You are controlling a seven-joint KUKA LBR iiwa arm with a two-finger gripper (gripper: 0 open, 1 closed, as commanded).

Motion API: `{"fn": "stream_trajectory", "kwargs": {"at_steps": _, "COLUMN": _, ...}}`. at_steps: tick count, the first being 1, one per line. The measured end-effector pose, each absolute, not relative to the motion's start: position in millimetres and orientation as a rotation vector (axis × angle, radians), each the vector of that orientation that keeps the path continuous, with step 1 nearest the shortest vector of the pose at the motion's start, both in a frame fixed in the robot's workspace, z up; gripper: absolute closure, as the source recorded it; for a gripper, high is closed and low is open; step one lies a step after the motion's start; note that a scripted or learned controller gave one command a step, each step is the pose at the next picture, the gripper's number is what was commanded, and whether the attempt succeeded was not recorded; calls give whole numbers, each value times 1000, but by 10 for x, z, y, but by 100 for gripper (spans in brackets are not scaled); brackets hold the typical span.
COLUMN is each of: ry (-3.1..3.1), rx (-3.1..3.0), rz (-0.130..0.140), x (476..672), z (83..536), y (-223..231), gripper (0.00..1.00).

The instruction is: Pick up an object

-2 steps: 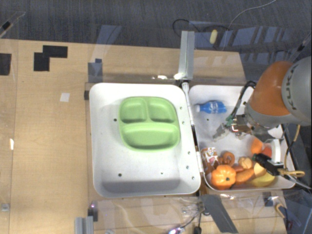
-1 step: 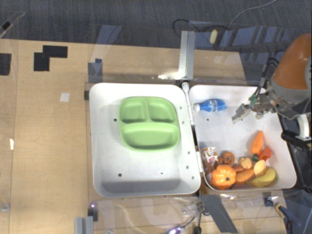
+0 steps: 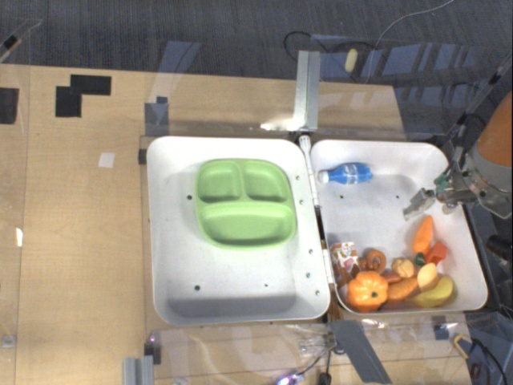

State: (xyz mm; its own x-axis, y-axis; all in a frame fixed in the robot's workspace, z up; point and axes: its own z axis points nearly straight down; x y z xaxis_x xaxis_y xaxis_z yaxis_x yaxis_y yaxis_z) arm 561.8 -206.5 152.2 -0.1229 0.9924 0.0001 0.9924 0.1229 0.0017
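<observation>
My gripper (image 3: 430, 203) hangs over the right part of the right bin (image 3: 385, 215), just above an orange carrot (image 3: 423, 234). It stands open, with one grey finger (image 3: 417, 203) angled out to the left and nothing between the fingers. A blue bottle (image 3: 347, 174) lies at the bin's back left. Along the front lie an orange pumpkin (image 3: 367, 289), a yellow banana-like piece (image 3: 437, 293), a brown bumpy item (image 3: 373, 260), a small printed packet (image 3: 344, 257) and a red piece (image 3: 437, 253).
The left bin (image 3: 176, 239) holds a green divided plate (image 3: 244, 201). A metal post (image 3: 308, 91) rises behind the gap between the bins. The bench (image 3: 72, 239) to the left is bare wood with black marks (image 3: 80, 93).
</observation>
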Motion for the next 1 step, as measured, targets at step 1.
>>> {"fn": "stream_trajectory", "kwargs": {"at_steps": 1, "ry": 2046, "rx": 2384, "rz": 7, "x": 5519, "z": 962, "y": -2039, "gripper": 0}}
